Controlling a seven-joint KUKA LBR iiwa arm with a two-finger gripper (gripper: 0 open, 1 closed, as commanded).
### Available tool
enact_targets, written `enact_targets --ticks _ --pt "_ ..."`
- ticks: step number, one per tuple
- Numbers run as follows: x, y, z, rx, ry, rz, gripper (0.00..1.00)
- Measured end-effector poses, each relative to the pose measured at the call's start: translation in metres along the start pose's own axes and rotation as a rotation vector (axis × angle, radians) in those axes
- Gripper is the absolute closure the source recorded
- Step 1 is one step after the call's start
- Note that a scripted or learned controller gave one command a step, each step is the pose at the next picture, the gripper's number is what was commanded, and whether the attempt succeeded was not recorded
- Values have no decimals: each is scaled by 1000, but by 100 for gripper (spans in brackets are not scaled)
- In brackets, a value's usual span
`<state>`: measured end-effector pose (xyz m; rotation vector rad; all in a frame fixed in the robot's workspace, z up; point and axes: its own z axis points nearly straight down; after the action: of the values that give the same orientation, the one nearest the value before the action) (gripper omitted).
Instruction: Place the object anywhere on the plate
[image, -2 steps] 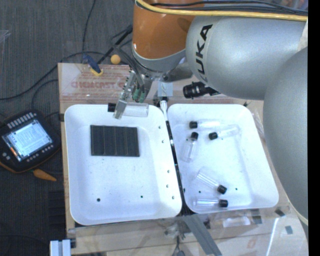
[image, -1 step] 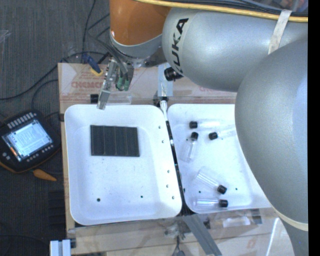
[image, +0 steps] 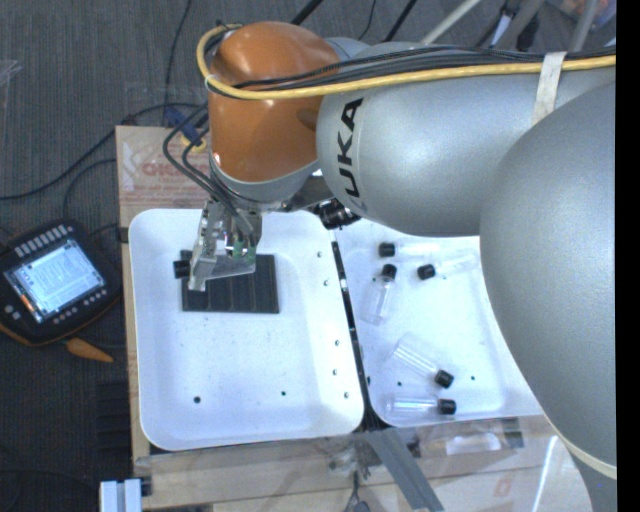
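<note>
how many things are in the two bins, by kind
black plate: 1, in the left bin
clear vials with black caps, in the right bin: about 5 ()
total: about 6; the clear vials are hard to separate

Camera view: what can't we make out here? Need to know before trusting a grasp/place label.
- Gripper: finger state unreadable, small and seen from above against the dark plate.
- Held object: none clearly discernible; the small black piece beside the gripper is too small to identify.
- Right bin: far side covered by the arm.
- Clear tubes: outlines fade into the white bin.
</note>
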<state>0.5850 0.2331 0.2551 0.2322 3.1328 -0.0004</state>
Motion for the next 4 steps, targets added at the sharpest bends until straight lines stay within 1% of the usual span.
enact_targets --ticks 1,2,3,4 --pt "72 -10 144 1 4 355 100" --pt "80 -14 12 1 0 43 100" --pt "21 -4 35 0 -1 -105 100" --pt "-42 6 54 0 -2 -175 100"
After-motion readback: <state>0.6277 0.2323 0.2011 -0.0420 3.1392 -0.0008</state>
